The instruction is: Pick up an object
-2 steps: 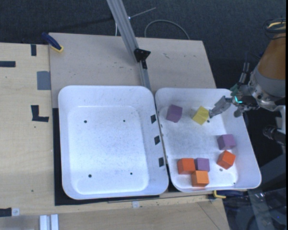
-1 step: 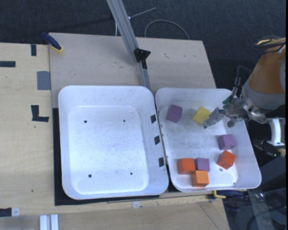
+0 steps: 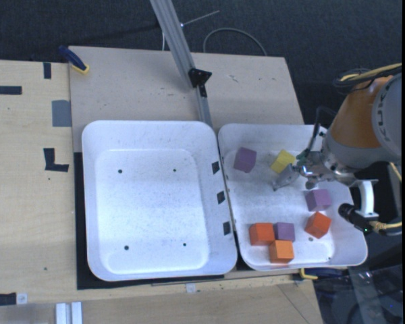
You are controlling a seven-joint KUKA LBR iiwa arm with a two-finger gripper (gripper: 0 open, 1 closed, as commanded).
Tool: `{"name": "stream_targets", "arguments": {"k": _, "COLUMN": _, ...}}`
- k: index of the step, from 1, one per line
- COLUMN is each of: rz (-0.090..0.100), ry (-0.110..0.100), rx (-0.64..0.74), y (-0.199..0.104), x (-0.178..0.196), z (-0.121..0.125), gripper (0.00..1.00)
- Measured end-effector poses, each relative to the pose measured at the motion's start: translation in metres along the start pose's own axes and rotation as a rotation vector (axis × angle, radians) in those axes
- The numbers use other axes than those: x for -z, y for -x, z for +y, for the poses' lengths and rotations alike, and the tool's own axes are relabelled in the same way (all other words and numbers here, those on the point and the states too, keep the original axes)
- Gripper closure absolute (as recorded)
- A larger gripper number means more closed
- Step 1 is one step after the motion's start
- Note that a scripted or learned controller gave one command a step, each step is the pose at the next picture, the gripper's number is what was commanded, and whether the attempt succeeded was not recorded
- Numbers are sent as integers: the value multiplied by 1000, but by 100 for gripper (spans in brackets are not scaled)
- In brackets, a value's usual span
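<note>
I see the gripper (image 3: 291,174) low inside the right bin (image 3: 256,139), with the arm (image 3: 364,123) behind it. The yellow block (image 3: 282,161) lies just beside the tip, a little up and to the left of it; whether they touch, I cannot tell. I also cannot tell how the tool is set or if it has hold of anything, because it is small and dark in my view. No block looks lifted, so I judge the pick is not yet done: closing and raising are left. Below the tool lie a purple block (image 3: 318,198) and an orange block (image 3: 317,224). Another purple block (image 3: 244,159) sits further left.
</note>
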State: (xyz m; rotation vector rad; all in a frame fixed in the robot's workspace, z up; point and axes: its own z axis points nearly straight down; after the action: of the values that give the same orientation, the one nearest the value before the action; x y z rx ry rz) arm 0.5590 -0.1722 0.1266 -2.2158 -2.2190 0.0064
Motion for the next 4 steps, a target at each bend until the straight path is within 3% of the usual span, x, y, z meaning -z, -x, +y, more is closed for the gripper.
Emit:
{"name": "stream_targets", "arguments": {"k": 1, "rz": -2, "ry": 3, "rx": 0, "y": -1, "x": -37, "z": -1, "gripper": 0}}
{"name": "stream_targets", "arguments": {"k": 2, "rz": 0, "ry": 4, "rx": 2, "y": -1, "x": -25, "z": 0, "gripper": 100}}
{"name": "stream_targets", "arguments": {"k": 4, "rz": -2, "ry": 11, "rx": 0, "y": -2, "x": 83, "z": 1, "gripper": 100}}
